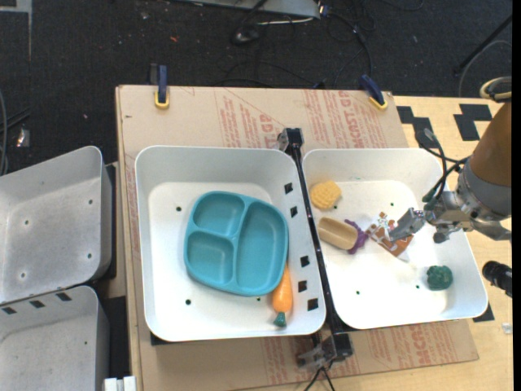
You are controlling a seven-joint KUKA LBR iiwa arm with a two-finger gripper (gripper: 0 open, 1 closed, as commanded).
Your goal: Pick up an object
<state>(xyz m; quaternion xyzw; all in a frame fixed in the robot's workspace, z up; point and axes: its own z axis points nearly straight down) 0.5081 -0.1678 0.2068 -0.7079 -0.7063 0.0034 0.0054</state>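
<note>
Orange catches me first, nearest the camera: a carrot (282,297) lying against the front edge of the teal divided plate (237,243) in the left bin (155,218). I take that plate as my landmark. Off to its right, past the wall that splits the bins, in the front corner of the right bin (366,312), sits a small dark green lump (440,278), well apart from everything else.

Further back, and still right of the plate, lies a tan bread-like roll (336,232) with a purple piece (355,236) touching its right end. Just right of those is a small brown and white printed item (389,235), and my claw (409,223) hangs right at it, my arm (488,177) coming in from the side. I cannot tell how the claw stands, spread or closed, because its tips merge with that item at this slant.

Beyond the roll, on the far side, a yellow waffle-like disc (326,194) rests just right of the plate's far corner.

By my judgement nothing is lifted yet: every object appears to lie on a bin floor. The approach looks done; the closing, the gripping and the raising are left. The cardboard-covered worktop (244,112) stretches away behind both bins.
</note>
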